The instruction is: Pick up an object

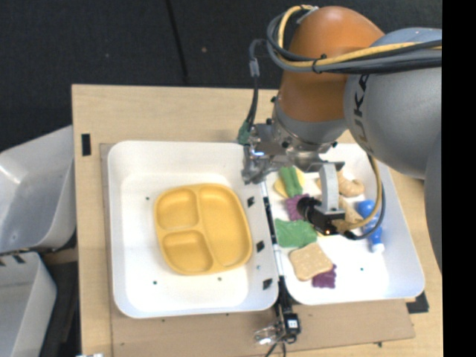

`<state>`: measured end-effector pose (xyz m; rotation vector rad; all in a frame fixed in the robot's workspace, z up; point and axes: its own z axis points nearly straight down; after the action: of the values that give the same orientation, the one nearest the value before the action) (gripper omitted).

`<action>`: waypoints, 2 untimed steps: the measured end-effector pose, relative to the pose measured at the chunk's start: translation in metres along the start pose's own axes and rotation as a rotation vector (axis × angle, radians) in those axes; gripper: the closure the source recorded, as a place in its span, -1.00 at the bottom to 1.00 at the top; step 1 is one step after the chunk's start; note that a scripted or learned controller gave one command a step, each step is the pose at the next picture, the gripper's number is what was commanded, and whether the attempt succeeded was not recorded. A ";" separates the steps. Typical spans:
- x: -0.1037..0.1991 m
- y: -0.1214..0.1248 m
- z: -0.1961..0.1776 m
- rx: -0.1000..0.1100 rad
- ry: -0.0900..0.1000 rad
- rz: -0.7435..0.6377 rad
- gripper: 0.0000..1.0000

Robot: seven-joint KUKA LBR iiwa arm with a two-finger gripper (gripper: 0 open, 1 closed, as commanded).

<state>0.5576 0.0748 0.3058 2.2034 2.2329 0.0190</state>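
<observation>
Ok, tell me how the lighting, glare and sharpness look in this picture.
Camera view: even, bright light on both white bins, which look slightly washed out; soft shadow under the yellow tray; a glossy highlight on the arm's orange band; small toys near the tool are slightly soft; background dark.

Yellow divided plate (201, 227), white bins (119, 199), tan toast (310, 261), green cloth (294, 233), purple piece (324, 278)

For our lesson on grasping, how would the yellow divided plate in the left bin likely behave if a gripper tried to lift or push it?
The plate looks like stiff moulded plastic, so it would probably keep its shape. It lies flat and wide in the left bin, so it would likely slide rather than tip or roll. Its smooth, rounded rim may slip from a gripper.
</observation>
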 end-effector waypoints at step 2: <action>0.026 -0.072 0.074 0.030 -0.011 0.018 1.00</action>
<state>0.4862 0.0998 0.2309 2.2328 2.2224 -0.0256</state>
